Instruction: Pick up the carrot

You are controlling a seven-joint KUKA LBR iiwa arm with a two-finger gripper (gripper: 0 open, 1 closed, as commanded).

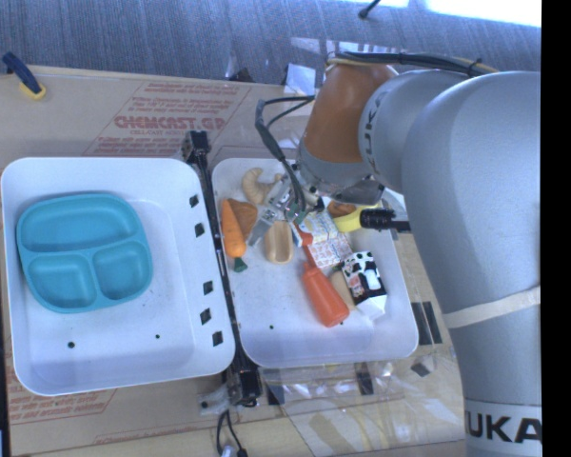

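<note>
The left bin (38, 350) carries a teal divided plate (84, 250) with three compartments, lying toward the bin's far left corner. In the right bin (295, 346), an orange-red bottle (324, 293) lies near the middle, slanting toward the near edge. Just beside it, toward the right edge, lies a small black-and-white cow-patterned carton (365, 276). A tan, peanut-shaped piece (256, 185) sits by the far edge. A pale beige piece (278, 244) rests near the bin's centre.

Carrot (232, 229) in right bin (266, 341) — leftmost, seemingly.
</note>
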